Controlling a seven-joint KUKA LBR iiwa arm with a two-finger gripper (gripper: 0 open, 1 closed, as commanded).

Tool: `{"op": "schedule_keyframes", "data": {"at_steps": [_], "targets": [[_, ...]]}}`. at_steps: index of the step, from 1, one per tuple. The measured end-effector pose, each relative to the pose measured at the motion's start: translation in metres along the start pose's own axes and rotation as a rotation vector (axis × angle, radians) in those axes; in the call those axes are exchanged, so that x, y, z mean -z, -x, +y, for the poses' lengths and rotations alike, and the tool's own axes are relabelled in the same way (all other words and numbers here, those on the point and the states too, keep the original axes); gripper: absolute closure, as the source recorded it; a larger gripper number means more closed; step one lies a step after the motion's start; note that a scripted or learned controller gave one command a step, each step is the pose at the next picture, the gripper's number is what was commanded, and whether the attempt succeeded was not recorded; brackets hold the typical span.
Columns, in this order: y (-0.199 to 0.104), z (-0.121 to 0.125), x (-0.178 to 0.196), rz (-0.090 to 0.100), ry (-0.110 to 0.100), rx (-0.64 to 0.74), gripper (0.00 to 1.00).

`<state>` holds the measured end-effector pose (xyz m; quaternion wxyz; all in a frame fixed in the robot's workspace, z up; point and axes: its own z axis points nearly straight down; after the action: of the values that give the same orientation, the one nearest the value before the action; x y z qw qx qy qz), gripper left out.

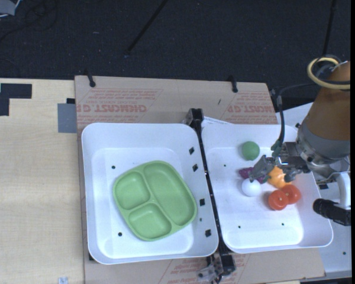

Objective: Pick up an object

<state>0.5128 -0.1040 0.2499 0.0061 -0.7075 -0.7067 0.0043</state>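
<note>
White egg-like ball (250, 187) lies in the right bin (257, 241), touching the gripper (264, 171) just above it. Whether the claw pinches anything, I cannot tell. A green ball (250, 150) sits nearby.

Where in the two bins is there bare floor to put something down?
Right bin: the near floor is bare, below the red tomato. Around the pincer it is crowded with the green ball, white ball and orange piece. Left bin: bare margins around the green tray.
</note>
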Motion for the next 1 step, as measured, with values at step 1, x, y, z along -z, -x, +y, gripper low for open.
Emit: {"op": "schedule_keyframes", "data": {"at_steps": [1], "targets": [[0.0002,0.0019,0.0052,-0.001,0.011,0.002,0.00]]}}
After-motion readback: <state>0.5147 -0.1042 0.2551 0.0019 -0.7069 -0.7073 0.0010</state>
